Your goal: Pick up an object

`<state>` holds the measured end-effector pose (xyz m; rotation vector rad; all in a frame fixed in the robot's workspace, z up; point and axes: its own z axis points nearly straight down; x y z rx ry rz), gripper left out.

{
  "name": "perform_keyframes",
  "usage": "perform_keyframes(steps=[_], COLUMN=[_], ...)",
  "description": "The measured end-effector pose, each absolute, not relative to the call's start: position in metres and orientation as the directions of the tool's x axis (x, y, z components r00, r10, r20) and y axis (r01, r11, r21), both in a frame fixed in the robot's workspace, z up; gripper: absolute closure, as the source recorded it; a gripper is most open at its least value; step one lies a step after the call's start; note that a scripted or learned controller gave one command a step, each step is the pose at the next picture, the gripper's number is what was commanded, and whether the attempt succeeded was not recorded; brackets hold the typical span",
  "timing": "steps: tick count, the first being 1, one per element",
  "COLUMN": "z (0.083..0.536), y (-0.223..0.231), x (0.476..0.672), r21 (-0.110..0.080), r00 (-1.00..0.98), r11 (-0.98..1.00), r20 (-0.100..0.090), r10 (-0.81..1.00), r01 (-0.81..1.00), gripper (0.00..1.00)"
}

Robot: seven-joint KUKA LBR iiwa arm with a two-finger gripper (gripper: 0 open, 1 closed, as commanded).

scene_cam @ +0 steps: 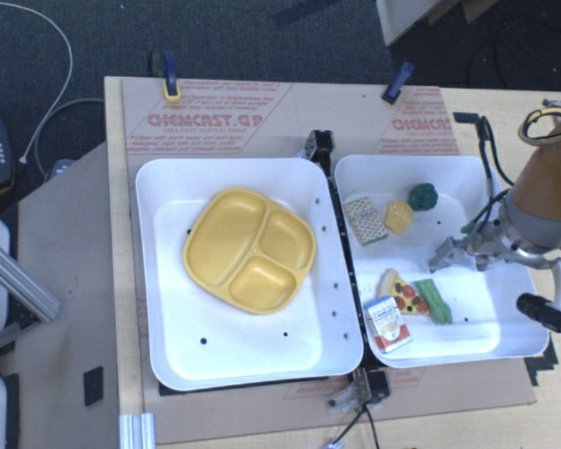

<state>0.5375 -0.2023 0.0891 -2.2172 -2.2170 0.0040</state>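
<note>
So, starting at the front edge of the bench [262, 405]: a clamp with a cable hanging off it sits right where the two bins meet. Just behind that, in the near left corner of the right bin [467, 344], there's a small red and white carton [387, 323] lying flat, touching the bin's near rim. Right behind it is a toy pizza slice [404, 294], and a green stick-shaped piece [435, 300] lies just beside that on the right, tilted diagonally.

Over on the left, the left bin [168, 325] holds a yellow divided plate [251, 250] with three compartments, sitting roughly in the middle, turned at an angle.

Back in the right bin, the end effector [453, 253] hangs over the middle of the bin, pointing left, with the grey arm [542, 195] and its orange band coming in from the right. Its fingers look spread apart a bit and nothing is between them. It's near the green stick but not touching it.

Farther back in the same bin: a patterned flat square packet [364, 220], a small yellow lump [398, 217] just right of it, and a dark green round thing [423, 195] behind that, near the far wall.

Beyond the bins, two clamps hold the brown board with red lettering.
</note>
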Motion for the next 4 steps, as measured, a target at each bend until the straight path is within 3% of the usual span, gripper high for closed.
perform_keyframes(steps=[1,4], z=[0.103,0.266], y=[-0.203,-0.199], x=[0.539,0.539], r21=[0.001,0.007], r00=[0.0,-0.002], r11=[0.0,0.002], r20=[-0.001,-0.003], r10=[1.0,1.0], r01=[1.0,1.0], gripper=[1.0,1.0])
